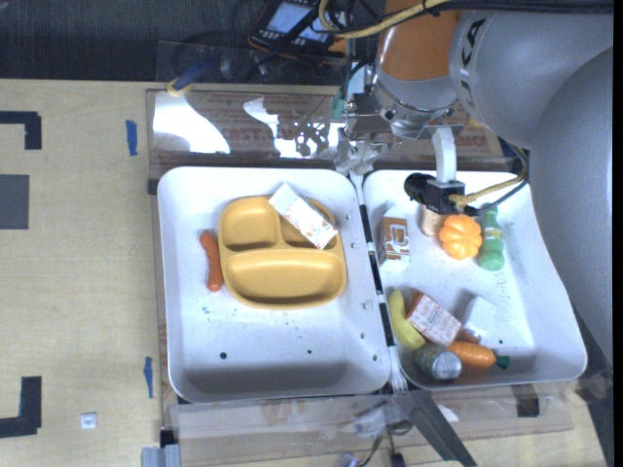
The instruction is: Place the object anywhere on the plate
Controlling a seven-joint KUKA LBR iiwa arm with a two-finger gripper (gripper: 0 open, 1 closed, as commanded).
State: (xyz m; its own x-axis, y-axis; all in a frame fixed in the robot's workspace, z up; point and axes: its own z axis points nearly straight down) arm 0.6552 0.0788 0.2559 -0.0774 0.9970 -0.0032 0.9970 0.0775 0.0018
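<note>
Lying nearest in the right bin (531, 305) are a small grey-topped can (443, 365) and an orange carrot (474, 355), touching each other against the near wall. Just beyond them a yellow banana (403, 321) lies along the wall shared with the other bin, and a red-and-white packet (435, 319) rests against the banana's right side. Further back in that bin a brown packet (393, 238) lies by the shared wall, and an orange pumpkin (460, 236) sits close against a green item (492, 246) whose kind I cannot make out. In the left bin (273, 348), toward its far half, sits the yellow divided plate (282, 275). An orange-red sausage-shaped thing (212, 261) lies on the bin floor just beside the plate's left rim. The white packet (303, 215) rests on the plate, tilted across the far right compartment, with one corner reaching over the plate's right rim. Farthest back, the gripper (355, 156) hangs over the far end of the wall between the two bins, apart from the white packet; whether it is spread or pressed together cannot be told from this angle
</note>
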